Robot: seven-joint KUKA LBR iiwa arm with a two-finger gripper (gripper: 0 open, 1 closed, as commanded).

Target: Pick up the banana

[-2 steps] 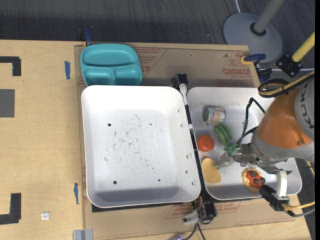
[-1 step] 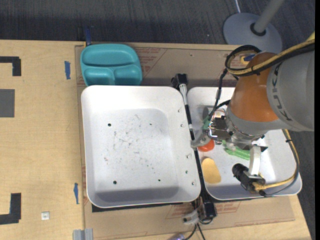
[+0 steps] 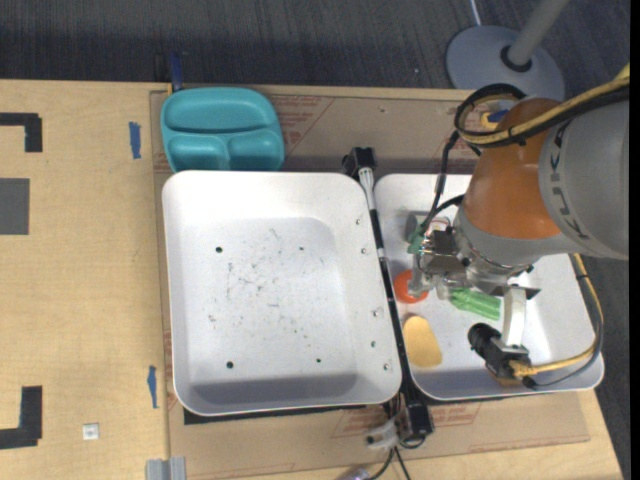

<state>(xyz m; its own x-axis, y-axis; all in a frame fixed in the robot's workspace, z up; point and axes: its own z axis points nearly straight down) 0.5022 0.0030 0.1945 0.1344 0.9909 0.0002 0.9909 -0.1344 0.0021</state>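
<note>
Seen from above: arm reaching in from the right, over the right bin. Gripper low in that bin, mostly hidden under wrist and cables; cannot tell how wide it stands. Banana lying on the bin floor just below the gripper, apart from it. Orange thing and green thing close beside the gripper. Left bin off to its left, teal tray beyond.

The arm covers most of the right bin and is cut off at the right edge. Its wrist hides parts of an orange object and a green object. Gripper finger state is indiscernible
</note>
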